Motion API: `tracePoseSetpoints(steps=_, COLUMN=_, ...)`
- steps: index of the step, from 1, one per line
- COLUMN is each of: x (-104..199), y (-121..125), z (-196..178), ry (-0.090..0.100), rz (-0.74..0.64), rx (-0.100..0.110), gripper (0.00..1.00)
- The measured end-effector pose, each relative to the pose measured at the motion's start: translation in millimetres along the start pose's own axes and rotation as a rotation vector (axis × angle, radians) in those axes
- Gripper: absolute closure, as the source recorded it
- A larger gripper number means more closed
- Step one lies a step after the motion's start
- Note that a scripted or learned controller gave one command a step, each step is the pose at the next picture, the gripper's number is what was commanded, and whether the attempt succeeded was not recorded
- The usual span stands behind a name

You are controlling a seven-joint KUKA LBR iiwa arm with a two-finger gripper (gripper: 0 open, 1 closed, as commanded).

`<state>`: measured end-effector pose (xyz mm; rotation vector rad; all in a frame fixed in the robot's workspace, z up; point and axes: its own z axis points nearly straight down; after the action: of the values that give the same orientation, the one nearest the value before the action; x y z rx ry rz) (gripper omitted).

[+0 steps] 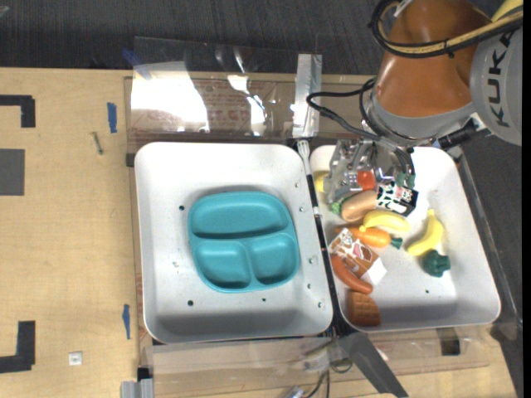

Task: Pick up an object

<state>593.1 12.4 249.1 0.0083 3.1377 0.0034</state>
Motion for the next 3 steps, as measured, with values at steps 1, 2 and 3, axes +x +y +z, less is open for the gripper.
tracePoseSetpoints(steps=1, x=83.1, y=-24.8, z=-26.3, ry=-0.001, rz=0.014, rx=0.002, gripper=1.00)
tracePoseSetpoints(steps=2, x=2.6, y=3.7, z=0.2, ry=0.000, rz=0.054, rx=0.000, gripper=1.00)
tracePoseSetpoints(steps=3, x=-0.2, y=3.8, z=-13.8, ry=-0.014, rz=0.053, rx=0.000, gripper=1.00)
